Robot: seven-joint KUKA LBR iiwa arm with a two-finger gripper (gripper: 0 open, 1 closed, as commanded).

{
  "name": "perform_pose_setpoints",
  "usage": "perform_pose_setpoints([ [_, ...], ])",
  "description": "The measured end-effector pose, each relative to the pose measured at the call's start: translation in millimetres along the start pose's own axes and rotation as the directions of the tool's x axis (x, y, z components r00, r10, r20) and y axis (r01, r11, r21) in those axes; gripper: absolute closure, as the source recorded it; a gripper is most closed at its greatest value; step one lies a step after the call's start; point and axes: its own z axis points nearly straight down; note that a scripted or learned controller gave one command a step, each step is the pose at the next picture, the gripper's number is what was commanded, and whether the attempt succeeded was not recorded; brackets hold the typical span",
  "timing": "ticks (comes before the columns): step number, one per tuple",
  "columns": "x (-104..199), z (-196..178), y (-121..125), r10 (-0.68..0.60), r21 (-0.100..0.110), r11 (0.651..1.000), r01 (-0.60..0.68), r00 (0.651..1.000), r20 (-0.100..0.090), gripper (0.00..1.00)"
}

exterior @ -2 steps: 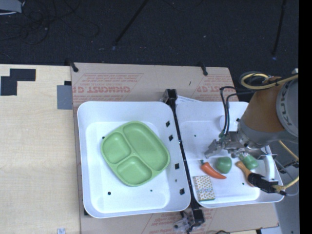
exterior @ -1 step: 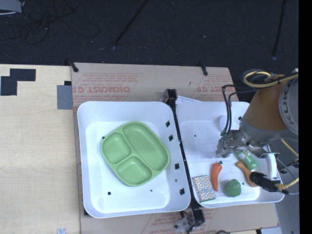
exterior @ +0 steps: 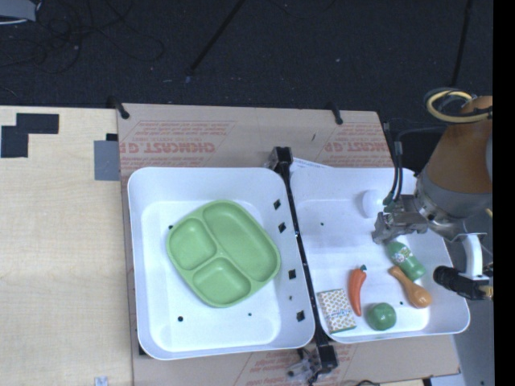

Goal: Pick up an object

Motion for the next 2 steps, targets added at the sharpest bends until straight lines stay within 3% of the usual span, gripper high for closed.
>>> perform_pose_setpoints([
  [2,-1.9,-83.2,0.6,-0.002,-0.003,1.000,0.002,1.000,0.001,1.00],
])
